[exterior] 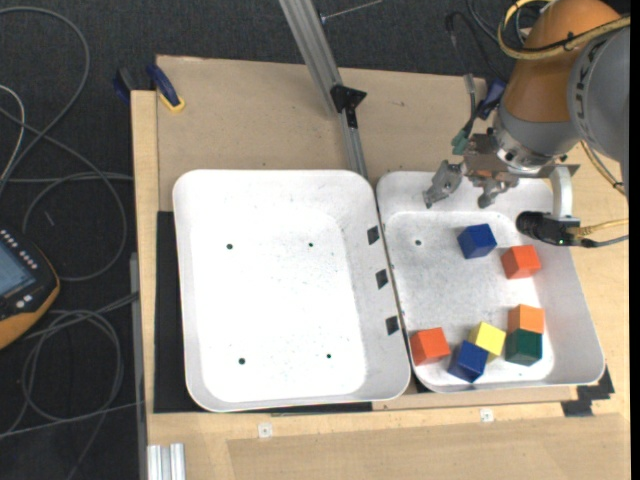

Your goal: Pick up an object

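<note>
Seven blocks (477,240) in the right bin (400,268): three orange, two blue, one yellow, one green

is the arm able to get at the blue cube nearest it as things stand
Probably yes. The gripper hangs open over the far end of the right bin, just above the blue cube. That cube sits alone, apart from the orange cube, with nothing between it and the jaws.

Grey arm (600,78), orange wrist band (560,38)
</note>
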You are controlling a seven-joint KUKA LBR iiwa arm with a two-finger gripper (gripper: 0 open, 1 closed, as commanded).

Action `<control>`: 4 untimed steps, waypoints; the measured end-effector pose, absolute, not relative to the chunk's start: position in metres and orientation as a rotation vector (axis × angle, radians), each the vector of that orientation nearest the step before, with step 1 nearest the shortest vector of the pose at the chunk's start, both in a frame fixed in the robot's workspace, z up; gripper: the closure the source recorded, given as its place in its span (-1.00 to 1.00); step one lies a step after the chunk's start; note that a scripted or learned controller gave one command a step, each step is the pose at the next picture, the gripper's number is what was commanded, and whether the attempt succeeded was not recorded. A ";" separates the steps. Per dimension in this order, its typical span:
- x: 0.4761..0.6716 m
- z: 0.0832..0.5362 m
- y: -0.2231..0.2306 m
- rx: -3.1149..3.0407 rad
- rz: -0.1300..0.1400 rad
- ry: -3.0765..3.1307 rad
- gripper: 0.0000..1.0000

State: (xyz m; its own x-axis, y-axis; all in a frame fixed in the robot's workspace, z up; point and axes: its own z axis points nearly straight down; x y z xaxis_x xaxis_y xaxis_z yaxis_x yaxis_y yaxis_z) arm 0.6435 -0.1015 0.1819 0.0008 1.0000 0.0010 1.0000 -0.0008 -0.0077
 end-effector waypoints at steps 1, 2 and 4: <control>0.633 0.130 -0.097 -2.217 0.006 -2.217 -1.00; 0.634 0.113 -0.096 -2.222 -0.002 -2.221 -1.00; 0.636 0.189 -0.097 -2.225 -0.008 -2.228 1.00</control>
